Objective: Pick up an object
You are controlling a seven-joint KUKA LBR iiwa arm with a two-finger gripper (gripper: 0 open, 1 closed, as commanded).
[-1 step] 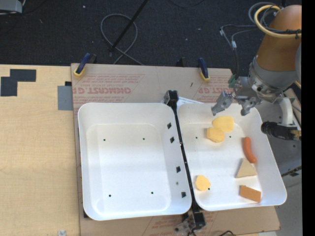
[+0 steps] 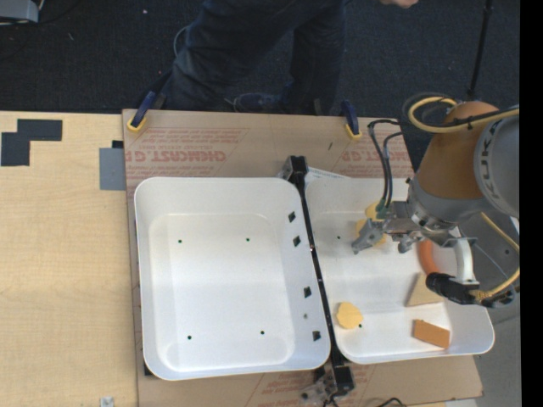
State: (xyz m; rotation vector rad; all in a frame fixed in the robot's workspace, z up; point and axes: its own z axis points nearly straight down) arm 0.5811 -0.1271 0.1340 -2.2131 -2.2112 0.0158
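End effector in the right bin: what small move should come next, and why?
Probably a short descent. The end effector hangs over the right bin beside a yellow piece near the bin's far side, with nothing seen between its fingers. The round yellow object and orange block lie farther off.

Single fixed camera above bench [image 2: 68, 253], looking down at slant on both bins [image 2: 221, 278], moderately near.
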